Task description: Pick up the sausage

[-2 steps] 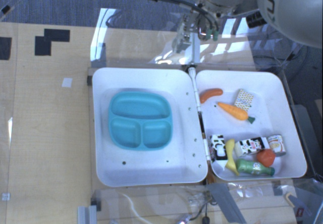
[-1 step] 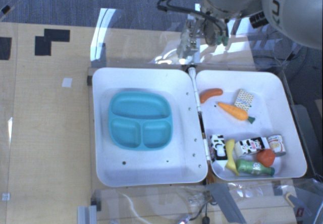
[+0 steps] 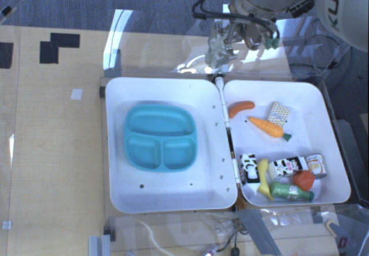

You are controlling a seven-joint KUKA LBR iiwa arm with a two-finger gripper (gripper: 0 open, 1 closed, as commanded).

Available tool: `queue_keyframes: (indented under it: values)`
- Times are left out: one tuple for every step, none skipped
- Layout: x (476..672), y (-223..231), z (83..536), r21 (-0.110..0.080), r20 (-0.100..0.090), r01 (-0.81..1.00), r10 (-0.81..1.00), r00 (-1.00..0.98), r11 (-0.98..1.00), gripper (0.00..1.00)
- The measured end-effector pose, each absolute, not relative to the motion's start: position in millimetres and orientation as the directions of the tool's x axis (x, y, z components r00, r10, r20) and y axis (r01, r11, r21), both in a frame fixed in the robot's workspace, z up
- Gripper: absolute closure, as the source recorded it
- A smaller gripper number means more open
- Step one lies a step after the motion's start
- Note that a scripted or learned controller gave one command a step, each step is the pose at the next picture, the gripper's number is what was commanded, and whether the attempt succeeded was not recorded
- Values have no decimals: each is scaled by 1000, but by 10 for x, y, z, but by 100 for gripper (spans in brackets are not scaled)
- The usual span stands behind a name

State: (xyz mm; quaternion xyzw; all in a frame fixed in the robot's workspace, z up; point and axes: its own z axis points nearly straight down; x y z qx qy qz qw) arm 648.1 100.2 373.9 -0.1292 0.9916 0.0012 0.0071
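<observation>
Fixed overhead camera — slanted down on both bins (image 3: pixel 115 134) — mid-range.

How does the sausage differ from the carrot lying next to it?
The sausage is plain reddish-orange with rounded ends; the carrot is brighter orange, tapers to a point and carries a green top. The sausage looks shorter than the carrot. The sausage lies nearer the bins' divider. Both lie flat in the right bin, apart.
</observation>
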Motion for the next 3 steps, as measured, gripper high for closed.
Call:
queue_keyframes:
  values:
    - [6697,1173,3841,-1,-16,-424,-424,-905,906,100]
    - [6277,1799,3662,2,-10,-269,-269,-963,963,100]
    - [6310,2055,4388,7,-13,93,93,-996,996,100]
